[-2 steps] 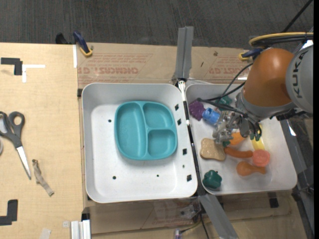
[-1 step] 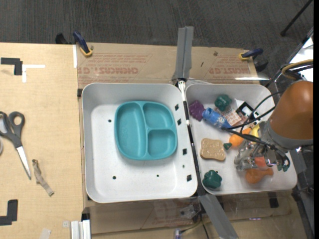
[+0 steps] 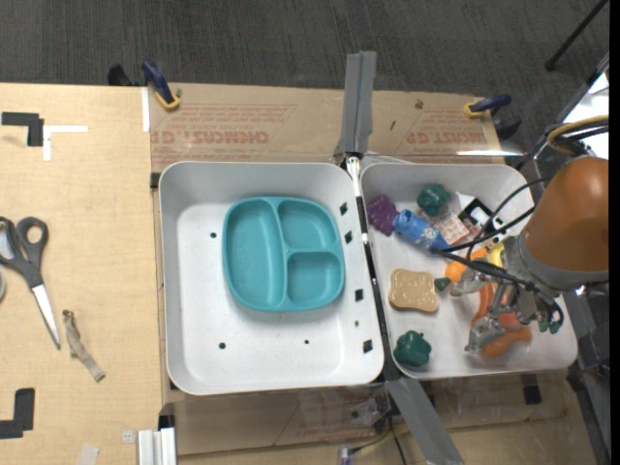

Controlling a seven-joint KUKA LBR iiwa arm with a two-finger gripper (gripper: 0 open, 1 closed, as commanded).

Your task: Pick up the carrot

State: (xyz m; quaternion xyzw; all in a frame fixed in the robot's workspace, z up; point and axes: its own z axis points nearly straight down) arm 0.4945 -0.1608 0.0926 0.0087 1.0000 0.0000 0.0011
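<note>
The carrot (image 3: 506,341), orange and lying roughly flat, rests in the front right corner of the right bin (image 3: 441,371). My gripper (image 3: 496,320) hangs low over that corner, right above the carrot and partly covering it. Cables and the wrist hide how the gripper meets the carrot. A second orange piece (image 3: 481,296) stands just behind the gripper; whether it belongs to the carrot is unclear.
The right bin also holds a toast slice (image 3: 415,292), a green pepper (image 3: 412,349), a purple toy (image 3: 381,213), a blue item (image 3: 417,229), a teal item (image 3: 433,200) and a snack packet (image 3: 455,226). A teal divided plate (image 3: 284,253) sits in the left bin. Scissors (image 3: 29,269) lie far left.
</note>
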